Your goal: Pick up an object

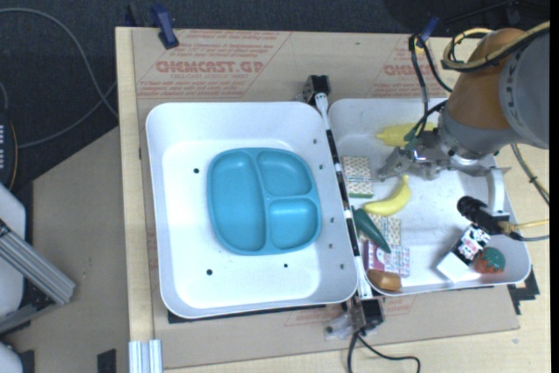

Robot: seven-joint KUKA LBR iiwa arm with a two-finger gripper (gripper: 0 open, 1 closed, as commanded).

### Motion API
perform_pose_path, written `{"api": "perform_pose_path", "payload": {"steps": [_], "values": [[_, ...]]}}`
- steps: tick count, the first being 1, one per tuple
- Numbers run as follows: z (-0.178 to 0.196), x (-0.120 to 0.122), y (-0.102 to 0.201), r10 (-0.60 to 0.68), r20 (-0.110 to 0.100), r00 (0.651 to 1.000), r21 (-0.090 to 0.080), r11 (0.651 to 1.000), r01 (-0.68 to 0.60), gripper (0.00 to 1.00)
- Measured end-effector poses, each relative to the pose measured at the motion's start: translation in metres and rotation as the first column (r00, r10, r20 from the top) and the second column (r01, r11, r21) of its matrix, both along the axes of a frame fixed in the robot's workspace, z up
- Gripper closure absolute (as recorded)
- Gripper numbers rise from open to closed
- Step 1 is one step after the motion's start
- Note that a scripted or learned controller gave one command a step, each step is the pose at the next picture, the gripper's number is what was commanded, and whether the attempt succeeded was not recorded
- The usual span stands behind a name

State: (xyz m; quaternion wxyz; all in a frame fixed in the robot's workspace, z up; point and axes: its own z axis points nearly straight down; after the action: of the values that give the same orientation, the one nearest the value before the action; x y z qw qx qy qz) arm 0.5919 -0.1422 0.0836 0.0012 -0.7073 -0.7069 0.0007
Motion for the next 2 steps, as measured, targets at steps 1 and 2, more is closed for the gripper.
{"api": "perform_pose_path", "payload": {"steps": [1,2], "values": [[0.0013,-0.0250,0.0222,-0.001,0.004,1.000,-0.003,1.000,0.001,0.00],[0.0111,-0.0247,0.0227,-0.001,0.005,1.000,-0.003,1.000,0.001,1.00]]}}
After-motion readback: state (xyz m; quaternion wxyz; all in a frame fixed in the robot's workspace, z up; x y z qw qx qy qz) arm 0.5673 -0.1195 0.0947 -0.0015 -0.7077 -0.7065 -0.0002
